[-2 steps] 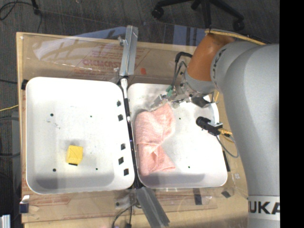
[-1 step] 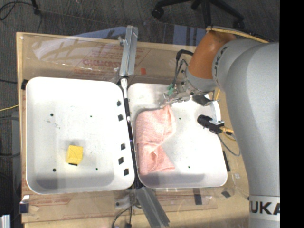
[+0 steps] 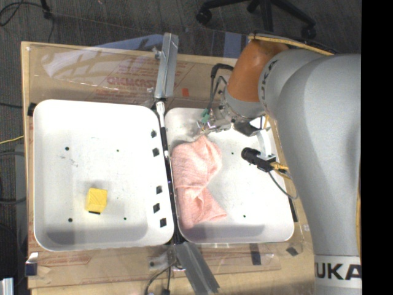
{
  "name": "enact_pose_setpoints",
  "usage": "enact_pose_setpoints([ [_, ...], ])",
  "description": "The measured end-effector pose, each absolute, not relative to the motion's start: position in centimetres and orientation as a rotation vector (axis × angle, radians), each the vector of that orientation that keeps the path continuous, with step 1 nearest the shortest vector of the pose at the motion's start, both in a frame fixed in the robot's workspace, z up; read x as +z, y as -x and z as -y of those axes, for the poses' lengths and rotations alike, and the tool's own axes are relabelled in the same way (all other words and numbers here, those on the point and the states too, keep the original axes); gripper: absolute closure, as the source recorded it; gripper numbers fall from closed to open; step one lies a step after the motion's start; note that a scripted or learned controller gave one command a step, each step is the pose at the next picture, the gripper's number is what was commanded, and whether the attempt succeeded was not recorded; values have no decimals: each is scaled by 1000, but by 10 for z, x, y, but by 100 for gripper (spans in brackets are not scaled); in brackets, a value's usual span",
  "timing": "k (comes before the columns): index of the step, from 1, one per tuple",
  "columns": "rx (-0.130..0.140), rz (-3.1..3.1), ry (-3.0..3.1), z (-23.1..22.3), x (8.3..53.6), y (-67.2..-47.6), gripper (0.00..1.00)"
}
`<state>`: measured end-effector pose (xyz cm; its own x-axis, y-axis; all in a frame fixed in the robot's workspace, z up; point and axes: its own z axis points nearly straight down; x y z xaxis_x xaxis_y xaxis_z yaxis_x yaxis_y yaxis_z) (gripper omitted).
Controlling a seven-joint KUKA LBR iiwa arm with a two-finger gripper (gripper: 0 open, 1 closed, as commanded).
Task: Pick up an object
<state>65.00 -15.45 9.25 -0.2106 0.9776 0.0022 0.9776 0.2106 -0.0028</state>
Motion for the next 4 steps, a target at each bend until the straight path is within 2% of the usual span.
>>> enact_pose_setpoints([
  [1,1,2345,2091,107,190,-653,100],
  [2,1,2695,1612,136,92,-629,100],
  [3,0,2494,1912,66,193,-657,100],
  [4,2,2133,2304,153,92,-654,100],
])
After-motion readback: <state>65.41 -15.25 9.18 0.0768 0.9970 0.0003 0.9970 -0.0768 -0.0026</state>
